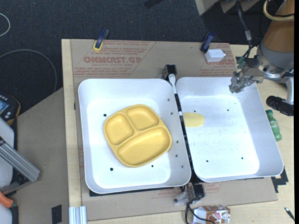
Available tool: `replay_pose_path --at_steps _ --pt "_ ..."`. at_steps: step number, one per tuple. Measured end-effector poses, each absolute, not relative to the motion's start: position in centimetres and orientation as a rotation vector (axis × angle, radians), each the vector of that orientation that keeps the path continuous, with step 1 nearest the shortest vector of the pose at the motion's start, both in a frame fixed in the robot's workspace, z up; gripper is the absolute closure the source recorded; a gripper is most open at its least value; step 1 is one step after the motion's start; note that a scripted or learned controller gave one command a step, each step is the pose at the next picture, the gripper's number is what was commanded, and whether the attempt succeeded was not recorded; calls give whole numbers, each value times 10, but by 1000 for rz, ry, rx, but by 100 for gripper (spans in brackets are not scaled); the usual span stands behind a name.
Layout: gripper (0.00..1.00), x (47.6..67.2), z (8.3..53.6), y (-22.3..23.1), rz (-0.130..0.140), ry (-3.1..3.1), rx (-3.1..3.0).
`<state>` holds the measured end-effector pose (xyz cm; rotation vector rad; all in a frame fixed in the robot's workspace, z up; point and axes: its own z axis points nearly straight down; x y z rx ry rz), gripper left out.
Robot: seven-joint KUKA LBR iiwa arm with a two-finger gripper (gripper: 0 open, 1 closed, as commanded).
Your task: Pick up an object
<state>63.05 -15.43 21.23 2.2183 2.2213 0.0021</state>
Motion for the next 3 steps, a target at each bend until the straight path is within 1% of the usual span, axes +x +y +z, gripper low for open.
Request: replay_pose_path --at_steps 1,2,3 --pt "100 651 280 -4 15 2232 2202" --pt "100 563 318 39 -2 2232 2218" --pt "100 481 382 90 8 2231 2212"
